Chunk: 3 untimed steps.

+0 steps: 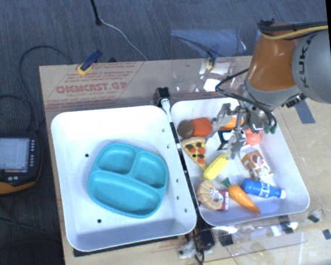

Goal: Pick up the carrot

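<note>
The carrot [243, 199], orange with a small green top, lies near the front of the right bin [294, 175]. It sits between a round pastry [209, 194] and a blue bottle [263, 191]. My gripper [230, 131] hangs over the middle back of that bin, well behind the carrot and not touching it. Its fingers [223, 117] look spread open, pointing left over the toys. A small orange bit shows between them, and I cannot tell what it is.
Around the gripper lie a brown-red toy [194, 127], a pizza slice [195, 150], a yellow piece [215, 166], a red piece [253, 138] and a brown-white packet [254, 164]. The left bin [71, 130] holds a blue divided plate [129, 177]. A pendant [7, 161] lies off the bench at left.
</note>
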Each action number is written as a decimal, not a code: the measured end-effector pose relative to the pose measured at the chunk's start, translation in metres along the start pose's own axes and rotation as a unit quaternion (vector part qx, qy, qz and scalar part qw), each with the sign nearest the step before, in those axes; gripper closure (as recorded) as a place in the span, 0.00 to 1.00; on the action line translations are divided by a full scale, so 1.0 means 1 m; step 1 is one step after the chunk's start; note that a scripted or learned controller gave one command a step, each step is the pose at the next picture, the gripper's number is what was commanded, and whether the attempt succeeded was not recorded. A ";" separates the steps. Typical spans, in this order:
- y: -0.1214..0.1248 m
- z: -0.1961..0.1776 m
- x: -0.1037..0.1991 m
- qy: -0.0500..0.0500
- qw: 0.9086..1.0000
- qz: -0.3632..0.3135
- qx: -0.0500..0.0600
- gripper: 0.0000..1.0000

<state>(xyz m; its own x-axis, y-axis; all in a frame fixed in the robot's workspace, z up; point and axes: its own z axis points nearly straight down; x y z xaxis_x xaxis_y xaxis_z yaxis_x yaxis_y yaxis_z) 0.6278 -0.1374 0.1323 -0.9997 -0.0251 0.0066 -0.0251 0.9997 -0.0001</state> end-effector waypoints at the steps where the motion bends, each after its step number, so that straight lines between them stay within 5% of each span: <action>1: -0.025 0.038 -0.013 -0.006 0.999 0.044 0.000 0.00; 2: -0.026 0.025 -0.016 -0.010 0.999 0.044 0.002 1.00; 3: -0.026 0.026 -0.016 -0.010 0.999 0.043 0.002 0.00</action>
<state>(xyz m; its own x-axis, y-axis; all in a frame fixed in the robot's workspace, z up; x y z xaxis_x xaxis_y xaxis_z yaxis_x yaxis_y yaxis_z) 0.6438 -0.1626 0.1063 -0.9980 0.0618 -0.0129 0.0619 0.9981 -0.0044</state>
